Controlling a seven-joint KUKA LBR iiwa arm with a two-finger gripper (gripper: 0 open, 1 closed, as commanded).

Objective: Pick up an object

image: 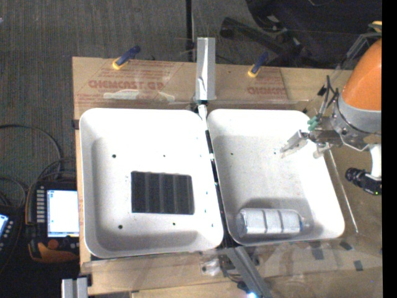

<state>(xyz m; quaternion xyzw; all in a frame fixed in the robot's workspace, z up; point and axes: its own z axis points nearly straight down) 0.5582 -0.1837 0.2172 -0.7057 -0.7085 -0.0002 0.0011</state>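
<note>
The hand (302, 143) hangs over the right bin (248, 166) at about two o'clock, fingers spread wide, gripping nothing. A silvery ribbed block (273, 221) lies at that bin's six o'clock edge; a dark ribbed tray (162, 192) sits centred in the left bin (99, 166).

We see a black ribbed rectangular tray (162, 193) lying flat near the middle of the left bin (93, 166). A grey segmented block (272, 221), glossy as if wrapped in clear plastic, lies on its side along the near wall of the right bin (322, 172).
</note>
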